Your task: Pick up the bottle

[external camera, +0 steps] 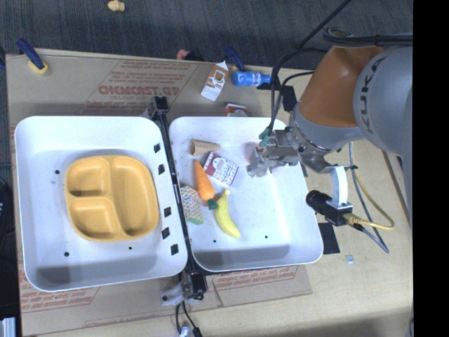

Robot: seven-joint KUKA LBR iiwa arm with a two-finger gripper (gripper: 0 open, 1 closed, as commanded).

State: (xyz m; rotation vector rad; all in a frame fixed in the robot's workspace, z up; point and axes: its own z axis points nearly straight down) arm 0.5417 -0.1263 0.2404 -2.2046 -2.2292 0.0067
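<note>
**Gripper low in the right bin**

Camera view: the gripper point(258, 161) hung over the right bin point(280, 216), right of the carton point(220, 168), carrot point(203, 181) and banana point(226, 215); whether it was clenched I cannot tell. A blue bottle point(247, 78) lay on the cardboard beyond the bin's far edge.

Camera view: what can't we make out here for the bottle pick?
- Tool: blurred against the white right bin; finger state unreadable, and whether anything sits between them.
- Bottle: no item in the right bin reads clearly as one.
- Carton label: too small to read.
- Wrapper by the carrot: partly covered.
</note>
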